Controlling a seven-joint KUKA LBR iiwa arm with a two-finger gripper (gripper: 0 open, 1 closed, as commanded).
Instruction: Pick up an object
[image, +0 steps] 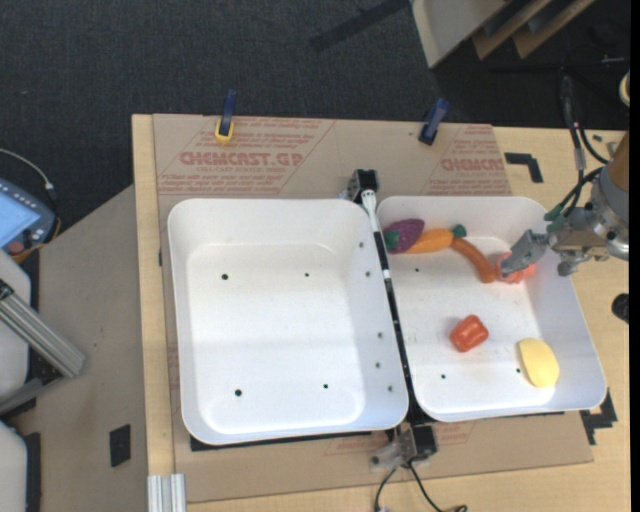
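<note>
- Your two-finger gripper (545, 252) sits at the right edge of the right-hand shallow white bin (575, 320), low over its upper right part. Fingers look spread apart, with nothing between them.
- Nearest target: the small red-orange piece (514, 272) just beside the left finger, at the end of the curved orange sausage-shaped toy (474, 260). Too small to tell whether it is a separate item or part of that toy.
- Other candidates in the same bin: purple toy eggplant (404, 234) and orange toy carrot with a green top (436, 240), touching each other near the top left; red plastic pepper-like toy (468, 333) mid-bin; yellow lemon-shaped toy (538, 361) lower right.
- Left-hand white bin (200, 330) holds no objects.
- Handling, my judgement: all look like light, hollow plastic play food, stiff and smooth, so likely slippery and prone to rolling or squirting out.
- Where to grip: take the curved orange toy across its narrow middle. For the red or yellow one, close across the short axis, centred.
- Risk: you're close to the bin wall; a finger could catch the rim.
</note>
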